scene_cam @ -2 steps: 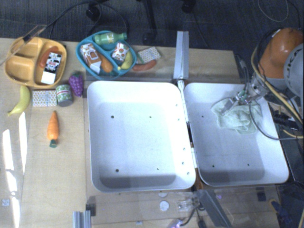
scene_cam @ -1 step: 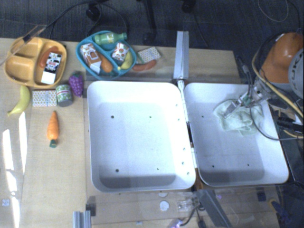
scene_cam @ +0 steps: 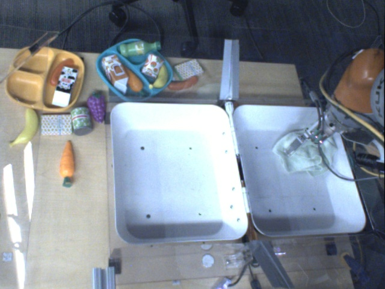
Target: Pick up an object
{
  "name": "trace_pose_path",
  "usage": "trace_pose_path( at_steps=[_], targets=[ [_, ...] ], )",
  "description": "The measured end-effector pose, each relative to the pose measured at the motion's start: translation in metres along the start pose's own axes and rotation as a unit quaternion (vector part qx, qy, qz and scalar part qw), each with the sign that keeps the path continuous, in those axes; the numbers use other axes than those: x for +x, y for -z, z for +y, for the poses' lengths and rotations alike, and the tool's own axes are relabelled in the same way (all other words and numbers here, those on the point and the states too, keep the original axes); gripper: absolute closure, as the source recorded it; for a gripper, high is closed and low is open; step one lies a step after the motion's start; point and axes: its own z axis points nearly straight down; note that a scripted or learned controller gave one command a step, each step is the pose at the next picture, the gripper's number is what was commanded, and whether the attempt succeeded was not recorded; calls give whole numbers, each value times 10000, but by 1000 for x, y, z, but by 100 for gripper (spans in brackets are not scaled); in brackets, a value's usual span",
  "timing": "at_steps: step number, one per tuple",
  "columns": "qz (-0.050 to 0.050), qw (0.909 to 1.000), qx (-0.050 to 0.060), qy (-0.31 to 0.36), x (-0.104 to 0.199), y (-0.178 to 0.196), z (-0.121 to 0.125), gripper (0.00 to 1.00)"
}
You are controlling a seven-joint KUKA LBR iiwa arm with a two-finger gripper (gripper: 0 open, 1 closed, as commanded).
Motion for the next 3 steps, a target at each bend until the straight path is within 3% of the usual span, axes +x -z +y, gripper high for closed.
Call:
trace_pose_path(
  at_steps=[1, 2, 3],
  targets=[
    [103, 9968, 182, 774, -9, -2, 34, 0],
    [120, 9996, 108, 212, -18, 8, 27, 0],
    [119, 9800, 139, 1981, -26, -1, 18, 0]
  ],
)
